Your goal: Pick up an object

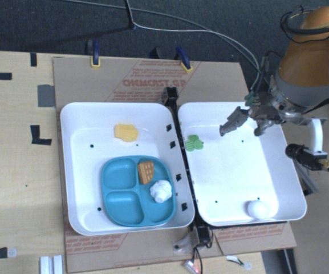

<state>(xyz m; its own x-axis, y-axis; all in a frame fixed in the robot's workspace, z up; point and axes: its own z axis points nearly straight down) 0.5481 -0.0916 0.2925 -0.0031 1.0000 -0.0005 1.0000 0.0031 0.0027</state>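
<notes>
Nearest me I see one white ball point(260, 208) in the near corner of the right bin point(278, 170). I count two white bins side by side; the left bin point(78, 153) holds one blue divided tray point(121, 201) with three compartments. On the tray I see one tan waffle-like piece point(146, 172) and one white lump point(161, 191) just beside it. One yellow piece point(126, 132) lies on the bin floor beyond the tray. One green toy point(194, 143) sits at the right bin's left side. My claw point(242, 127) hangs over the right bin with its fingers spread, gripping nothing, apart from the green toy. Red print on the cardboard point(147, 79) is partly readable, perhaps "CHEMICAL". Two blue clamps point(182, 57) pin its far edge.
</notes>
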